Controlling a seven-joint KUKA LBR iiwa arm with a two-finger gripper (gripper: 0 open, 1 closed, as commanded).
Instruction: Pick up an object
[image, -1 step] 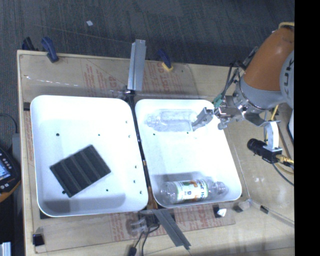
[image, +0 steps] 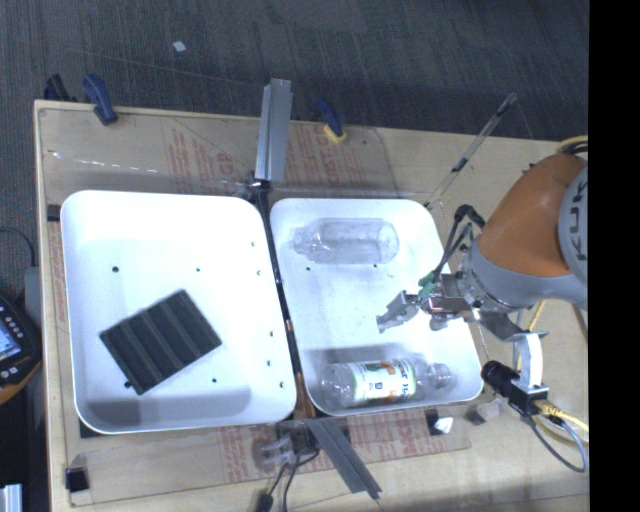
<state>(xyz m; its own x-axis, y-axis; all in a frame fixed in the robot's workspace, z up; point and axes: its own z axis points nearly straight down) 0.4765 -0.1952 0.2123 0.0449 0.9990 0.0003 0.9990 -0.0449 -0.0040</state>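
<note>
My gripper (image: 393, 314) hangs over the right-hand part of the right bin (image: 300, 300), between two bottles and touching neither. A clear, unlabelled plastic bottle (image: 345, 242) lies on its side near that bin's far wall. A second clear bottle with a green and white label (image: 385, 381) lies along the near wall, just below the gripper. In the left bin (image: 90, 230) a black ribbed rectangular pad (image: 160, 340) lies flat and turned at an angle.
A metal bar (image: 273, 130) stands at the back between the bins, with blue clamps (image: 98, 98) on the bench's far edge. A thin rod (image: 470, 150) slants up at the back right. A handheld controller (image: 12, 340) sits at the far left.
</note>
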